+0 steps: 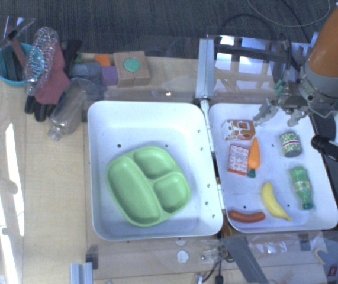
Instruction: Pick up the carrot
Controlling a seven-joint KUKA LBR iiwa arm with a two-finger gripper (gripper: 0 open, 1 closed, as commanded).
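Over the right bin's far edge: end effector (280,112), hanging above the bin's upper rim; its fingers spread wide, one tip toward the carton, the other toward the can, nothing between them.
Arm: grey body with orange band (336,34) enters from the right, wrist bent down and leftward over the bin's far corner.
Carrot (253,156): lies in the right bin, left of centre, orange tip pointing away, green end nearer; well apart from the end effector.
Right bin (322,215): also holds a small carton (240,129) just beyond the carrot, a flat red-patterned packet (238,159) touching the carrot's left side, a green-labelled can (290,144), a green bottle (302,187), a banana (273,201) and a sausage (247,216) near the front rim.
Left bin (121,118): holds a green divided plate (148,184) toward the front.
Open room: bare white floor lies between carrot and can, and around the carrot's right side.
Surface (15,176): clutter sits beyond the left bin, including wooden blocks (124,68), a clear bottle (67,111) and a blue bowl (9,64).
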